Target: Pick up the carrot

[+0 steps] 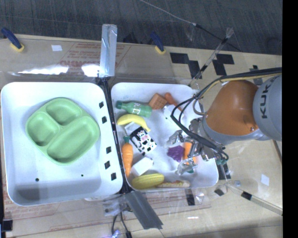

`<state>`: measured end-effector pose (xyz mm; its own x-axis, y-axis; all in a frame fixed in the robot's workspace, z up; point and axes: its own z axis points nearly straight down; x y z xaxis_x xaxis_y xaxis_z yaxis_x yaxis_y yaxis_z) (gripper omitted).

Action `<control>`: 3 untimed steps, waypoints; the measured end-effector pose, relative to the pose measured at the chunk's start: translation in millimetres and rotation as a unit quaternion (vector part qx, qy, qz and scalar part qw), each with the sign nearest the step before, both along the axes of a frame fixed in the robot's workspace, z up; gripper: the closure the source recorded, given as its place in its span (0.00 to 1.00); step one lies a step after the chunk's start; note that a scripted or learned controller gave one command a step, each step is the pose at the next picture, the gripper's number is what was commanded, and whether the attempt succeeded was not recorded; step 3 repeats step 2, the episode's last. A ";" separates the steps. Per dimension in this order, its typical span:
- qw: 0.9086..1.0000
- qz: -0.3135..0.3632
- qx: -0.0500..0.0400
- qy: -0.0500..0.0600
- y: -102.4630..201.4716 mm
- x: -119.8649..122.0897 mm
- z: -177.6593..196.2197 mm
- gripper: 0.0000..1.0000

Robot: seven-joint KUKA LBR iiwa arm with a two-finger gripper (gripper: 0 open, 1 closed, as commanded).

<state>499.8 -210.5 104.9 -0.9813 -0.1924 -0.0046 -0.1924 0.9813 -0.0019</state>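
**Visitor:** What room is there to move, and where are the edges?

**Onlooker:** Two shallow white bins sit side by side on the tabletop (268, 202). The left bin (20, 182) has broad bare floor along its near and left walls. The right bin (198, 180) is crowded; its clearest patch is near the far right corner. The grey arm (233, 110) with its orange band comes over that bin's right wall, cables looping round it.

**Visitor:** What is inside each?

**Onlooker:** In the left bin, a green divided plate (63, 129) lying flat, well away from the near wall. In the right bin, along the far side, a green bottle (134, 108) on its side, with an orange block (158, 101) just beside it. Below those, a banana (132, 121), then a black-and-white patterned toy (143, 140). A corn cob (148, 181) lies along the near wall, and a purple piece (175, 152) sits mid-bin.

**Visitor:** And the carrot?

**Onlooker:** The carrot (127, 156) lies against the right bin's left wall — pointing toward the near edge, just beside the patterned toy.

**Visitor:** The claw?

**Onlooker:** The claw (187, 157) hangs low on the bin's right side, near the purple piece, well apart from the carrot. Something small and orange shows at it — whether the claw is wide, narrow or gripping, I cannot tell.
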 end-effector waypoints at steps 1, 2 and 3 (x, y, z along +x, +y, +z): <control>1.000 0.005 -0.001 -0.003 1.7 2.4 10.5 1.00; 1.000 -0.025 0.000 -0.001 48.9 7.7 67.5 1.00; 1.000 -0.025 0.000 -0.001 48.9 7.7 67.5 1.00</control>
